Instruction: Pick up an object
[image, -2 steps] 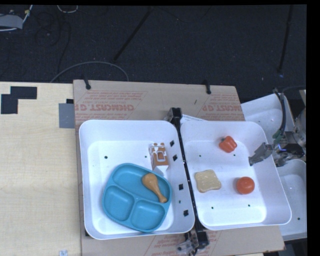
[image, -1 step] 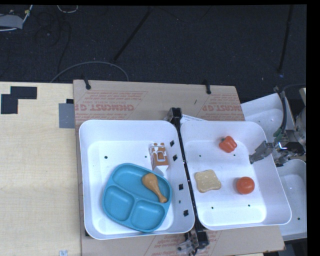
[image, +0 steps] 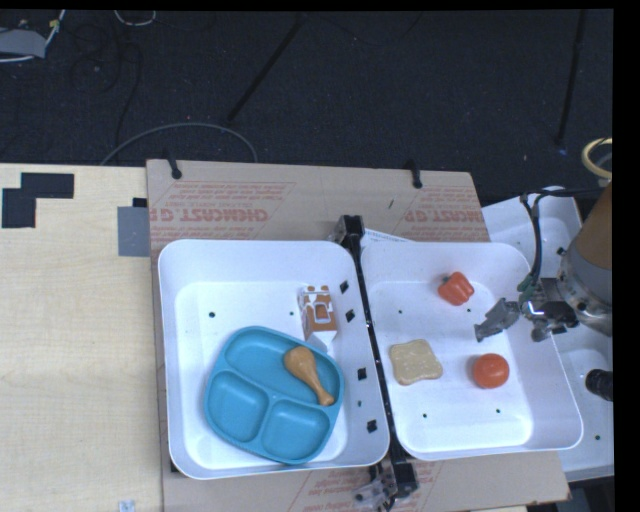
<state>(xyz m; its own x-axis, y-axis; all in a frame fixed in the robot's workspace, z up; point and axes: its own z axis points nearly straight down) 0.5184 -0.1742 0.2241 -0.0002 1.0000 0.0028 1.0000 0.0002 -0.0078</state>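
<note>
In the right bin (image: 505, 432) lie a red tomato (image: 490, 371), a tan slice of bread (image: 414, 362) and a small red-orange piece (image: 455, 288). My gripper (image: 500, 320) hangs over the right part of this bin, just above and slightly right of the tomato, with nothing seen in it. The left bin (image: 185, 300) holds a blue divided plate (image: 255, 410) with a brown drumstick (image: 310, 372) lying on it. A small orange and white toy (image: 319, 310) stands by the plate's upper right edge.
A black divider (image: 368, 340) runs between the two bins. Brown cardboard (image: 300, 205) lies under both. A light wooden benchtop (image: 70, 350) spreads to the left. Cables (image: 535, 245) hang near the arm at the right.
</note>
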